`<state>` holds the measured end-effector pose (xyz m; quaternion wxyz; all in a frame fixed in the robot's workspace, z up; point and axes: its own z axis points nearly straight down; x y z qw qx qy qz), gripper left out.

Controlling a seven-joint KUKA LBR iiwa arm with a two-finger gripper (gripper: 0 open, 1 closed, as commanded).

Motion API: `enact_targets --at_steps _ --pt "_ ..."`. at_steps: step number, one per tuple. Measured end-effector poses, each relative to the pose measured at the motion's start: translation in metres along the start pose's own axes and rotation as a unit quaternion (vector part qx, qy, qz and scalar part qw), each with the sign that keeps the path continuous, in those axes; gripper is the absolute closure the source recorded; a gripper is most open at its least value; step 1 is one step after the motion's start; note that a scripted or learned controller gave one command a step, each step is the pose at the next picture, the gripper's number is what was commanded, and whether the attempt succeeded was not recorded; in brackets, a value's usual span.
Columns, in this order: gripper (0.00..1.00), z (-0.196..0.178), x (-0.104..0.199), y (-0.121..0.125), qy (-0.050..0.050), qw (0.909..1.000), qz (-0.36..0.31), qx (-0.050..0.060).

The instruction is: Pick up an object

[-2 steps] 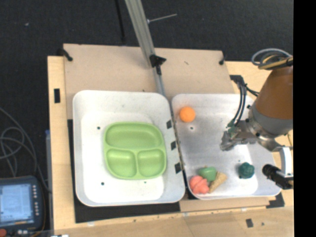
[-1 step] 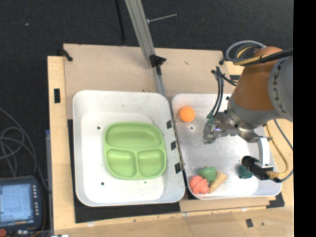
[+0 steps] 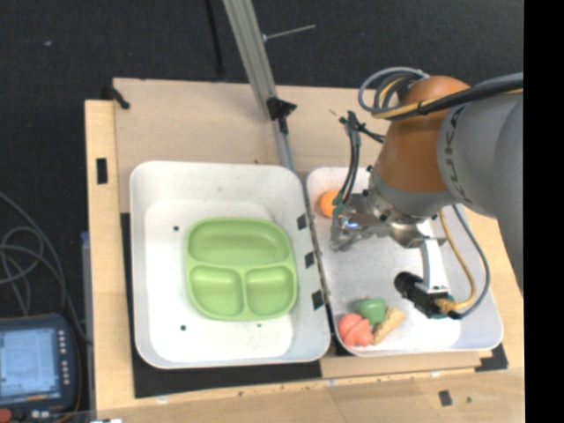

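Note:
An orange ball point(image 3: 326, 204) lies at the far left corner of the right bin point(image 3: 480, 324), partly hidden by the arm. My gripper point(image 3: 345, 233) hangs just right of and below it, over the bin's left side. At the bin's front edge sit a pink toy point(image 3: 355, 329), a green toy point(image 3: 372, 308) and a tan cone-shaped piece point(image 3: 389, 324), close together. Nothing shows between the gripper and these toys.
The left bin point(image 3: 150, 324) holds a green divided plate point(image 3: 241, 267). A black part with cables point(image 3: 423, 295) hangs off the arm above the right bin's front. A metal pole point(image 3: 256, 60) rises behind the bins.

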<state>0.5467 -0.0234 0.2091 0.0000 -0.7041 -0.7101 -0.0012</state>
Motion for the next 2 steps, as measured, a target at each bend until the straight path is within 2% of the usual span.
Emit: enact_targets --at_steps 2 --pt "1.00 -0.007 0.096 0.035 0.000 1.0000 0.001 0.000"
